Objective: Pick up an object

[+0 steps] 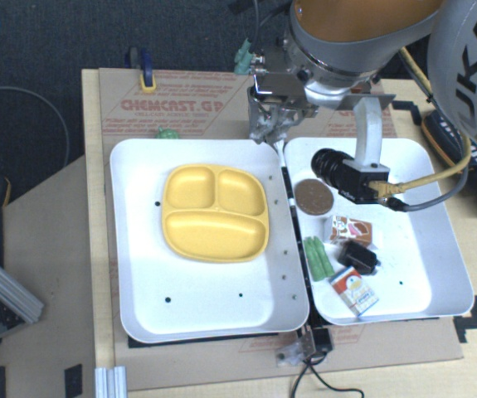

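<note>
Grey-armed gripper [273, 127] hangs over the bins' far seam, jaw state unclear, and should descend squarely onto the separate brown disc [313, 196].

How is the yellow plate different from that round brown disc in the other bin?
The plate is pale yellow; the disc is dark brown. The plate is far larger, taking up much of the left bin, while the disc is a small item in the right bin. The plate is a rounded rectangle split into three compartments; the disc is a plain circle. Both lie flat.
</note>
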